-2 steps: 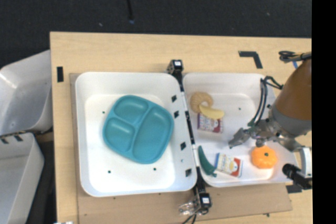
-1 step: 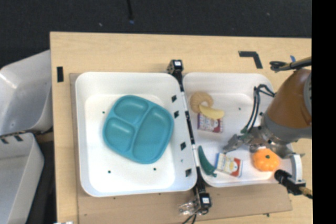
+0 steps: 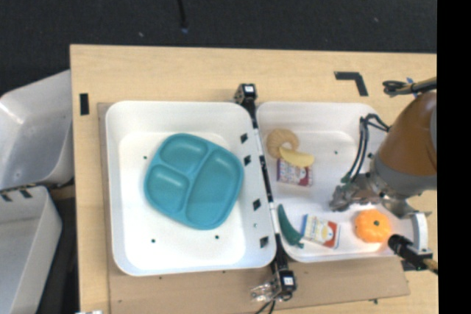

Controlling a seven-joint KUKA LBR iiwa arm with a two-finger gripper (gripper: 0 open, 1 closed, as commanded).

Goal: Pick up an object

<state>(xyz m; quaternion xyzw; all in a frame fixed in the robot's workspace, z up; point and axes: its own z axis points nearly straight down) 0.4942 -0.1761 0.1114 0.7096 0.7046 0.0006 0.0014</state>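
Sitting centre-left w/ a teal divided plastic plate (image 3: 194, 181) is the left white bin (image 3: 121, 246). Right white bin (image 3: 313, 112), L to R: green curved piece (image 3: 290, 227), tan ring-shaped pastry (image 3: 282, 139), small red-white carton (image 3: 321, 232), orange pumpkin-like toy (image 3: 373, 226) at lower right. Gripper (image 3: 344, 200) hangs just left of pumpkin; finger state can't tell.

In the right white bin lie a tan bagel-like ring (image 3: 280, 139) touched by a pale yellow banana slice (image 3: 299, 157), a small purple-and-white carton (image 3: 294, 173), a green curved pod (image 3: 288, 226), a white-and-red box (image 3: 321, 232) and a round orange pumpkin (image 3: 372, 226). A teal divided plate (image 3: 193, 181) lies flat in the left bin.
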